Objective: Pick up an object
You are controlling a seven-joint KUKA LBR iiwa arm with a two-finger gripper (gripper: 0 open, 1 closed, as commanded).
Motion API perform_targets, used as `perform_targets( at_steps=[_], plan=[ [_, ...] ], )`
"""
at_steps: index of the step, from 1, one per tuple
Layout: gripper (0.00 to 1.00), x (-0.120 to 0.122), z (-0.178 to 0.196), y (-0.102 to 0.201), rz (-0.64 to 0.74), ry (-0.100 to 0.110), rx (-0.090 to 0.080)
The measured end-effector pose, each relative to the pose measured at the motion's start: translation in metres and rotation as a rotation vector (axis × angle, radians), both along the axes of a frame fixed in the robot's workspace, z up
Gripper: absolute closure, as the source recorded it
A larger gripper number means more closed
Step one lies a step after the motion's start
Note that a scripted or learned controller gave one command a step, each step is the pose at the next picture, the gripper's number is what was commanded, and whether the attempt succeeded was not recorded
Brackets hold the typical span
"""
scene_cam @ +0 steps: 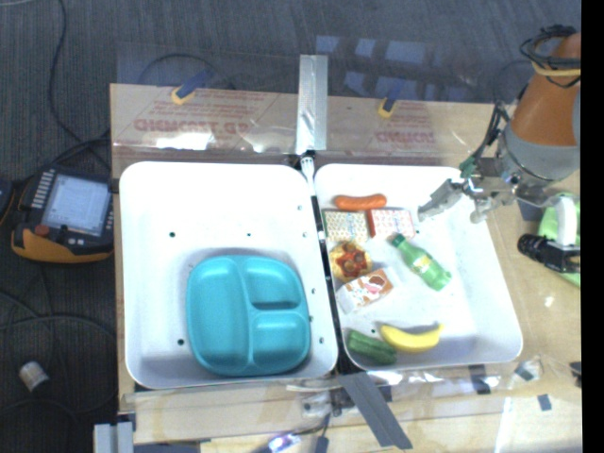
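The right bin (491, 291) holds several small objects. An orange sausage (360, 201) lies at its far side, a green bottle (421, 261) in the middle, and a yellow banana (410, 335) beside a dark green vegetable (370, 347) at the near side. Several snack packets (351, 258) lie along the bin's left wall. My gripper (458, 206) hangs over the bin's far right corner, above and right of the bottle. Its fingers (434, 202) are spread open with nothing between them.
The left bin (151, 215) holds a teal divided plate (249, 314). A handheld pendant (66, 213) lies on the floor at the left. Green and black items (557, 234) sit on the bench right of the right bin.
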State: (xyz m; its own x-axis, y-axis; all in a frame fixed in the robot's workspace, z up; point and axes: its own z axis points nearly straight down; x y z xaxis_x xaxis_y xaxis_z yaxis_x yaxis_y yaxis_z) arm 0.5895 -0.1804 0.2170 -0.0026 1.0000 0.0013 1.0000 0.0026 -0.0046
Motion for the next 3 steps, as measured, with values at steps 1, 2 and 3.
perform_targets(
  at_steps=[1, 2, 3],
  plan=[
    [0.00, -0.044, -0.127, 0.011, -0.033, -0.013, -0.003],
    [1.00, -0.044, -0.119, 0.010, -0.035, -0.012, -0.001],
    [1.00, 0.009, -0.049, 0.034, -0.008, 0.000, -0.002]
  ],
)
